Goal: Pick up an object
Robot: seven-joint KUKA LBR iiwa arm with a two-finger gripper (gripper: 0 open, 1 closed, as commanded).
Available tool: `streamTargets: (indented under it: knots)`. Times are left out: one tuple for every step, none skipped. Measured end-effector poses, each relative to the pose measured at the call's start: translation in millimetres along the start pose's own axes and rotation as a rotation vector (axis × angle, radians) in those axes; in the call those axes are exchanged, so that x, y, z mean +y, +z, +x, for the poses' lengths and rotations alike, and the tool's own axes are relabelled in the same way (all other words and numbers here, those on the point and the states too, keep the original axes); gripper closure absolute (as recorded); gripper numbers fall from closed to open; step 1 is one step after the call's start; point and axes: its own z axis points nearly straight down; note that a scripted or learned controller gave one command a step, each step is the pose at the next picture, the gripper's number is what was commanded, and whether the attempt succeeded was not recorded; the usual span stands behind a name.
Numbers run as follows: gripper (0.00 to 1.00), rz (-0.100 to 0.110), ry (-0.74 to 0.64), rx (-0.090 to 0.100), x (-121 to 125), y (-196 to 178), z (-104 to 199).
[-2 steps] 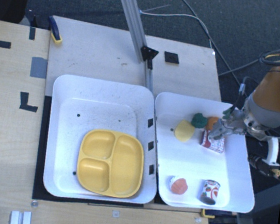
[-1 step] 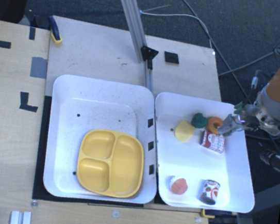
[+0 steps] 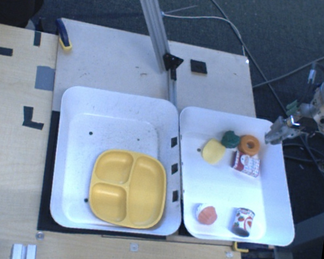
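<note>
Two white bins sit side by side, and the claw hangs over the far right rim of the right bin, nothing between its fingers as far as can be seen; whether it is open or closed cannot be told. One yellow divided plate lies in the left bin, well off to the claw's left and nearer the camera. Six small objects share the right bin. Just left of the claw comes one orange ring, touching one dark green piece. Beyond that, one pale yellow lemon-like lump. Right under the ring lies one red-and-white packet. Well below the claw, by the bin's near edge, rest one red-and-white can and one small white-and-red round piece. The claw touches none of them
</note>
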Motion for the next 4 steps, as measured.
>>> streamTargets:
  knots:
    - [1.0,0.006,-0.003,0.003,9,9,51]
    - [1.0,0.008,-0.004,0.004,10,14,115]
    - [1.0,0.008,-0.004,0.004,15,16,167]
    - [1.0,0.01,-0.004,0.003,5,33,225]
